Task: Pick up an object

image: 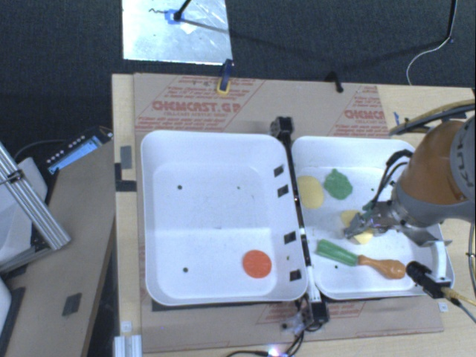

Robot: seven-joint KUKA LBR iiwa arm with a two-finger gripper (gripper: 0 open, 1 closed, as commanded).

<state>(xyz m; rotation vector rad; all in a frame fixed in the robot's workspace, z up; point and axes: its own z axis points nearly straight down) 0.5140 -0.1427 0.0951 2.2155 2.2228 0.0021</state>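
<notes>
Camera view puts the fingers [360,227] low in the right bin [372,149], at a small yellow piece [362,236]; I cannot tell whether they are apart or together. Just below lies one green-and-orange tool [361,258], long axis running left to right, green end left. I count one yellow lump [310,191], one green lump [338,184], and one orange disc [257,264] in the roomier left bin [216,147].

The arm [439,177] is a thick rounded body, grey below with a broad orange band above it. Black cables loop along its left side toward the wrist. A pale yellowish hose arcs over its top. The gripper [362,225] is a small dark metal piece with grey and black parts, too blurred for detail.
</notes>
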